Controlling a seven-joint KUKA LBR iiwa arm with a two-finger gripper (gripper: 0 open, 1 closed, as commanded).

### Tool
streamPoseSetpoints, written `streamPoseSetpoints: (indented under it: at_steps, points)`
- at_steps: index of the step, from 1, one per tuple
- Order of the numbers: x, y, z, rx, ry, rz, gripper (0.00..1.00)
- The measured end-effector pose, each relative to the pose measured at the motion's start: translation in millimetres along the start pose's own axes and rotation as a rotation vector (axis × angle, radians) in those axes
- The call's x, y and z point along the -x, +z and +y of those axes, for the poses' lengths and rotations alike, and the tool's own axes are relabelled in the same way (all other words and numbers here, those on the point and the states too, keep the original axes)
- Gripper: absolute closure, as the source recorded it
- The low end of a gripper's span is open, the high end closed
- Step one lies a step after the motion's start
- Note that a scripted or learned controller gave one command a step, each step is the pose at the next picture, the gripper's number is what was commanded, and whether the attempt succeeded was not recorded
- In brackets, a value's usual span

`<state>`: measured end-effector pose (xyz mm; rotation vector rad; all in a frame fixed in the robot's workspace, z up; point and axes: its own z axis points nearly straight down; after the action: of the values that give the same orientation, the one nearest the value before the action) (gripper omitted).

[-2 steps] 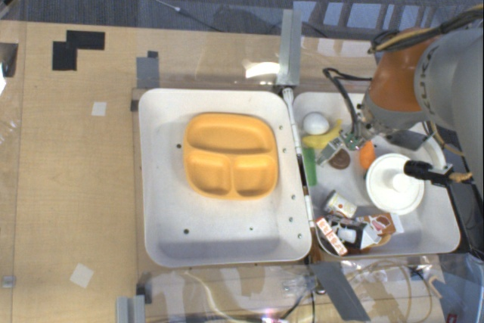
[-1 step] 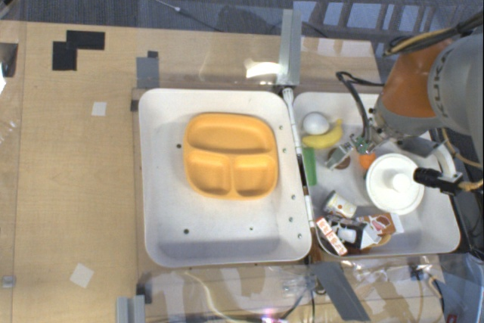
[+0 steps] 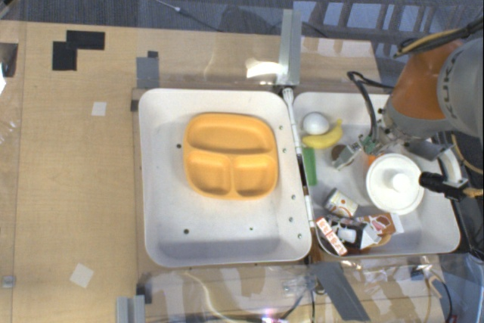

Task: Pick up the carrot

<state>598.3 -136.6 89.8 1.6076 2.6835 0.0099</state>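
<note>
Bins: two white bins are sitting side by side, the left bin [image 3: 162, 163] and the right bin [image 3: 431, 234]; a grey divider is running between them.
Banana: one yellow banana [image 3: 321, 137] is lying in the right bin near the divider; it is serving as the landmark here.
Tray: one orange-yellow tray [image 3: 230, 155] with three compartments is resting in the left bin, well to the left of the banana.
White ball: one small white ball [image 3: 315, 122] is sitting just above the banana, touching it or nearly so.
Carrot: one small orange piece, seemingly the carrot [image 3: 370, 159], is showing to the right of the banana and slightly below it, partly hidden under the gripper's white body.
Arm: one arm [image 3: 423, 91] is reaching in from the right, its orange band sitting above and right of the banana.
Gripper: one gripper [image 3: 393, 181] is hanging below and right of the banana, over the carrot's edge; whether it is apart, together or clamped on anything cannot be told.
Clutter: a small heap of packets [image 3: 349, 227] is lying well below the banana; the count is unclear.
</note>
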Motion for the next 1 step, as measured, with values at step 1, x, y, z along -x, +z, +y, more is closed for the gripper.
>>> streamPoseSetpoints:
  at_steps: [1]
  points:
    - [7.9,-0.2,-14.8,0.000,0.127,0.000,0.00]
